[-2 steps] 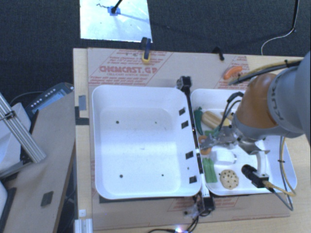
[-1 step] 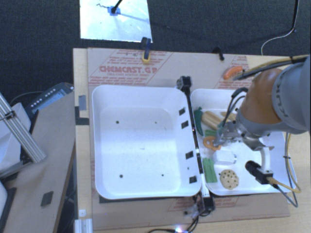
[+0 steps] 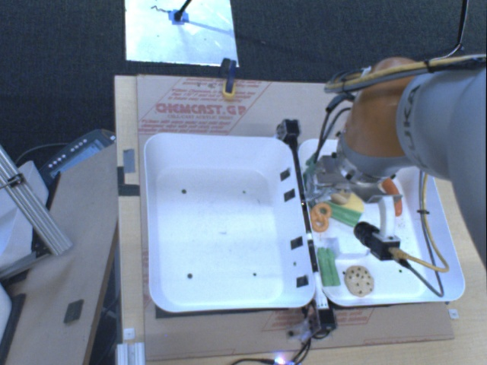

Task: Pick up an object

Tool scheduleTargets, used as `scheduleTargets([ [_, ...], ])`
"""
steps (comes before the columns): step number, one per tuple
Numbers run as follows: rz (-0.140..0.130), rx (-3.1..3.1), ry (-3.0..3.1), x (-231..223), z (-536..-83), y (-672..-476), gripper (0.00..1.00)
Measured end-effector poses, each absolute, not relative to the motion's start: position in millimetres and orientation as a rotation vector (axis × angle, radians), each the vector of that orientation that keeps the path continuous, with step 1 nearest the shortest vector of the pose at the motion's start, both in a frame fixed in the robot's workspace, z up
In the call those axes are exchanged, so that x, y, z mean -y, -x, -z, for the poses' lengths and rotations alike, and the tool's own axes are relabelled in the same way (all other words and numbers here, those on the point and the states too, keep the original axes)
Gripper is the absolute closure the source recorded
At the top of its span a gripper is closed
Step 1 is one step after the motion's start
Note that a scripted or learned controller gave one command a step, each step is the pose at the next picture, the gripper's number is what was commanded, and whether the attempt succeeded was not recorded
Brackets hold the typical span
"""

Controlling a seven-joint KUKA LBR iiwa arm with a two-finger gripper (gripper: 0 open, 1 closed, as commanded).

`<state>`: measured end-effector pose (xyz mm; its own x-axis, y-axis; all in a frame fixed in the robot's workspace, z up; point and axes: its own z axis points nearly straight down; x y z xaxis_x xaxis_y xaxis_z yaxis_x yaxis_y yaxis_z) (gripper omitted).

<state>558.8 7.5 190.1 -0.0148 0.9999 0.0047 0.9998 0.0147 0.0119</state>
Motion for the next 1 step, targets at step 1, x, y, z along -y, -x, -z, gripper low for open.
scheduleTargets([
  [1,-0.018,-2.228,-2.204,-55.9,-289.4,-583.9,1.00],
])
